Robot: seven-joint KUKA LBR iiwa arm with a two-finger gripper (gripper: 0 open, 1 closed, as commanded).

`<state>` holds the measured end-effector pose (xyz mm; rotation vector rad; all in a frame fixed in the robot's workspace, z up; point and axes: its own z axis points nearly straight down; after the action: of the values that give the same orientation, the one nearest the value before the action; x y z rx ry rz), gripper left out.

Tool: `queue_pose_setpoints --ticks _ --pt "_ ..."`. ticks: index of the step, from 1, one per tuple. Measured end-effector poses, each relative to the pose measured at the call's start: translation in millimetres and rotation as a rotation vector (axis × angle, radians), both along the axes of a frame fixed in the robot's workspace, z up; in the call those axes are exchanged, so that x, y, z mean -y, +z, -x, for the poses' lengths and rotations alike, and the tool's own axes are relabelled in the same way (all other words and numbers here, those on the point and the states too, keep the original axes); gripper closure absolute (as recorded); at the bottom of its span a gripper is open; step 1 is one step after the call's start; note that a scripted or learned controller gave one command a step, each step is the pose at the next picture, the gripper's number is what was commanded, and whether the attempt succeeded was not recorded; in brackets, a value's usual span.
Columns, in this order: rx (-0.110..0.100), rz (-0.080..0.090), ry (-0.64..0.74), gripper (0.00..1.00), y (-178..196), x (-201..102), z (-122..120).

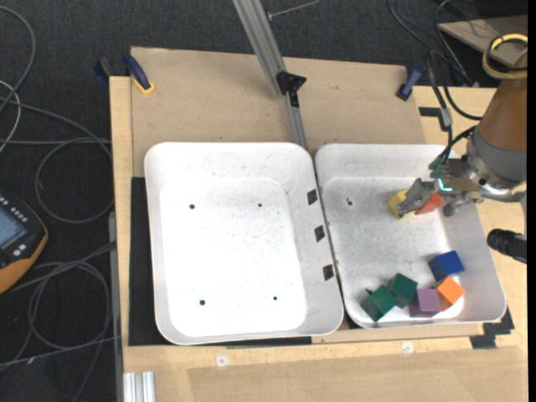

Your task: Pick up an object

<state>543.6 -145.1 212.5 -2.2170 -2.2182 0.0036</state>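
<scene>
Yellow object [397, 201]: small block in upper middle of right bin, at tips of pincer; whether gripped or merely touched, cannot tell.
Handheld unit [17, 237]: orange-and-black device with lit screen, on dark floor at far left, among loose cables.
Worktop [251, 99]: pale wooden board, blue clamps at left and right rear corners, yellow clamp beside left blue one.
Left bin [167, 162]: shallow white tray, rounded corners, four dark dots on floor, faint speckling.
Metal strut [260, 32]: grey rail running from top of view down at a slant to gap between bins, black bracket partway along.
Black clips [319, 233]: three small dark tabs along seam where bins meet.
Right bin [368, 153]: shallow white tray touching left bin, holds all blocks.
Green blocks [389, 296]: two dark green pieces near front wall, touching one another.
Purple block [428, 301]: just right of green pair, against front wall.
Blue block [447, 264]: near right front corner, just above orange block [451, 290].
Pincer [416, 199]: low over upper right of right bin, pointing left; red-orange patch just beside it; spread of tips cannot be made out.
Arm [507, 132]: brown-orange band above grey wrist, entering from right edge.
</scene>
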Motion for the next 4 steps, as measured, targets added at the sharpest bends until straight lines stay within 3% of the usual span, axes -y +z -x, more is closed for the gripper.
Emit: queue_pose_setpoints --ticks 1,3,4 --pt "0.005 0.001 0.0 0.0 2 0 -1" --pt "-0.003 0.0 -0.001 0.0 -106 10 0" --pt "0.002 0.0 -0.001 0.0 -114 9 0"
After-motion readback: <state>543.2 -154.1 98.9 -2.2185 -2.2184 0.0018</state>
